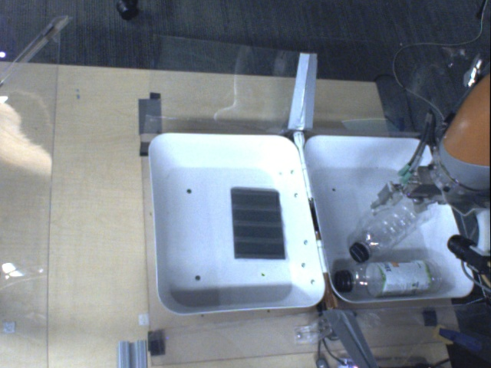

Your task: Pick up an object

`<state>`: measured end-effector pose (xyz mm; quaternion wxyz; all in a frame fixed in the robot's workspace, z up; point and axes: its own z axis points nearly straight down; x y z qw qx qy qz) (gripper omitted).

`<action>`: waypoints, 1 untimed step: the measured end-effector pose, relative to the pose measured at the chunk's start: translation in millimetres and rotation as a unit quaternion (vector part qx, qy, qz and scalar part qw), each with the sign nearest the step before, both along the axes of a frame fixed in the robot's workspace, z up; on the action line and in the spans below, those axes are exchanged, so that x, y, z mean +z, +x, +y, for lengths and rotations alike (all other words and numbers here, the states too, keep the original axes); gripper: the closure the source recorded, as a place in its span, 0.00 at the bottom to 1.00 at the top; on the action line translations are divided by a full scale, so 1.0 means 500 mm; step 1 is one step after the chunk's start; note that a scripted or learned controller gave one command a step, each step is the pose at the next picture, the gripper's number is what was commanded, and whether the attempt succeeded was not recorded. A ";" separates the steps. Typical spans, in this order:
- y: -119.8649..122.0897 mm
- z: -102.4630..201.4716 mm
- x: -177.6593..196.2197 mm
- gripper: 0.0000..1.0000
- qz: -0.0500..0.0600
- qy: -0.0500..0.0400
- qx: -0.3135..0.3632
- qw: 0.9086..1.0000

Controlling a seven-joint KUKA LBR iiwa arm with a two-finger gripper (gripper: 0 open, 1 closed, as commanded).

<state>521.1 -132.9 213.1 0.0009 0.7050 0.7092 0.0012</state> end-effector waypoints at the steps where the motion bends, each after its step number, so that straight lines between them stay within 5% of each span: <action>1: -0.005 0.056 -0.243 0.00 -0.008 -0.001 0.017 1.000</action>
